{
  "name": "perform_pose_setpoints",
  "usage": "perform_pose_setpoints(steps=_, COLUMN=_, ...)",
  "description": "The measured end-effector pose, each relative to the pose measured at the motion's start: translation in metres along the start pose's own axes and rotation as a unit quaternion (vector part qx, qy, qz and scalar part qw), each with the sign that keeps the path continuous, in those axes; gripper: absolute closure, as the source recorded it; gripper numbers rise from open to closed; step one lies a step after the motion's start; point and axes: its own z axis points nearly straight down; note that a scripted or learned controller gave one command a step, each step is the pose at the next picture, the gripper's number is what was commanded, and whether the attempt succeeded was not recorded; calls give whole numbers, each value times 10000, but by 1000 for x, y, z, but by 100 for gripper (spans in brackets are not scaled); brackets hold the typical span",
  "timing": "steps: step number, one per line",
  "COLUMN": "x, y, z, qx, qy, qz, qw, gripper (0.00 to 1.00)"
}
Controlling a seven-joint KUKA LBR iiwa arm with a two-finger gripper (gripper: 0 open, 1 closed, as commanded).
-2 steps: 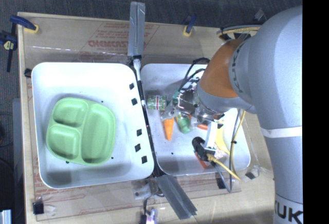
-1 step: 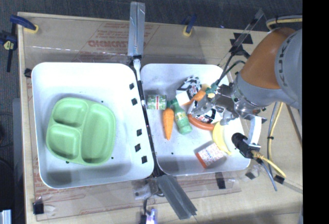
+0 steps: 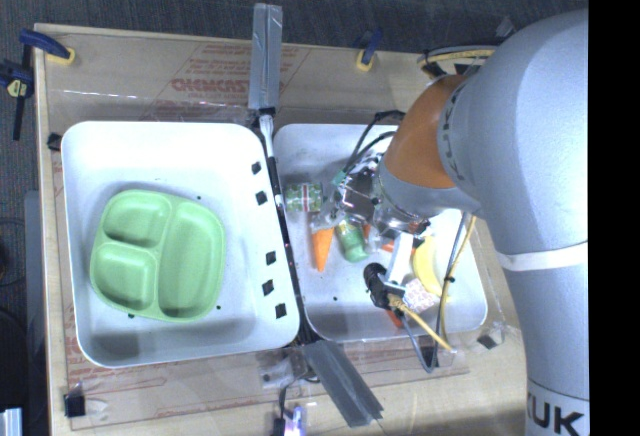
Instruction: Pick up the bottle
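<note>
Bottle (image 3: 303, 196) lies just left of the jaws (image 3: 345, 209); their state unclear

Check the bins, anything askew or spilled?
Nothing spilled. The green tray sits slightly askew in the left bin. In the right bin, a carrot, banana and bottle lie jumbled under the arm.

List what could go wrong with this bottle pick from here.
1. The bottle lies on its side against the right bin's left wall, so the jaws may lack room to straddle it.
2. The carrot and a green item crowd the gripper; it may close on one of them instead.
</note>
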Motion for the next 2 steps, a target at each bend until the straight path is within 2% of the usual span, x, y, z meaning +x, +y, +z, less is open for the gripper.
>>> perform_pose_setpoints(steps=1, x=-31, y=1, z=4, qx=27, qy=-2, qz=450, qw=9990, gripper=0)
perform_pose_setpoints(steps=2, x=3, y=20, z=27, qx=-49, qy=-49, qz=33, qw=10000, gripper=0)
